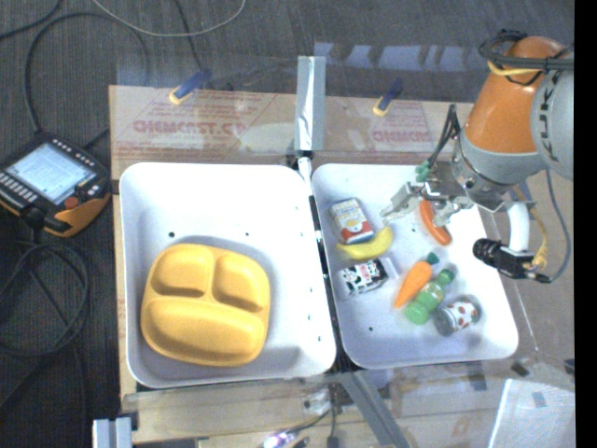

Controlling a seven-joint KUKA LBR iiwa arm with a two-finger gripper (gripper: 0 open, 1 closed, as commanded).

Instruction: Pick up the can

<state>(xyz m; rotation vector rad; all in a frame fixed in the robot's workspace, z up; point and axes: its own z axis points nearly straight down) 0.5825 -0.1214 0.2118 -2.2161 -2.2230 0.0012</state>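
Claw: the claw point(431, 201) hovers at the right bin's point(373, 339) upper right with fingers spread, nothing between them; a red-orange piece point(435, 222) lies just below.
Can: the can point(457, 315) is short, silvery with a red label, tipped on its side at lower right, beside a green bottle point(429, 297).
Arm: the arm point(511, 110) enters from the upper right, orange band uppermost, wrist angled down-left.

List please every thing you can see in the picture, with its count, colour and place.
Tray: 1, yellow, left bin.
Box: 1, red and white, right bin, far left.
Banana: 1, yellow, beside the box.
Carton: 1, black and white, below the banana.
Carrot: 1, orange, right bin middle.
Bottle: 1, green, beside the carrot.
Can: 1, silver and red, near right corner.
Sausage: 1, orange-red, under the gripper.
Gripper: 1, grey, above right bin.
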